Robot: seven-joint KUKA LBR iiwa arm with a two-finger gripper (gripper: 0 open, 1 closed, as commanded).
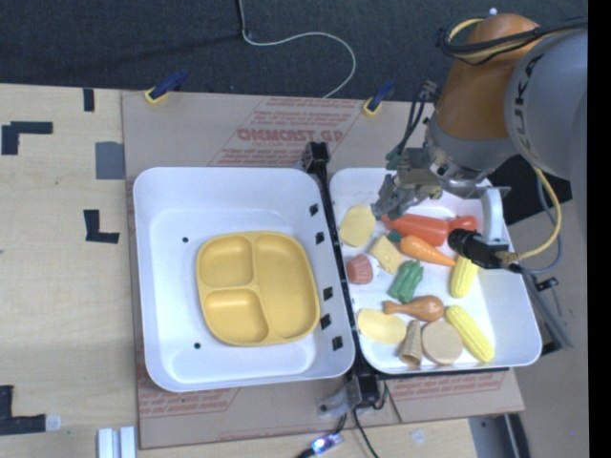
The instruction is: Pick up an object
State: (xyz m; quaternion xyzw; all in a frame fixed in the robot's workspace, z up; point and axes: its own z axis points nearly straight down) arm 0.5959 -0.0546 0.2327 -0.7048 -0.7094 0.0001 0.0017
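While the jaws hang at center right, grip state unclear, crowded toys risk a glancing miss on the carrot.

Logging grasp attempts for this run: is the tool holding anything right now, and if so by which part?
Cannot be told. The tool sits low over the right bin, just above the red toy pepper, but no item is visibly between its tips.

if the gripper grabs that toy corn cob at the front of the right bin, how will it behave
The corn cob looks like moulded plastic, so probably stiff and light. Its rounded, tapering shape may roll or slip out of a pinch across its width. It lies against the round slice, which could shift if the cob is nudged.
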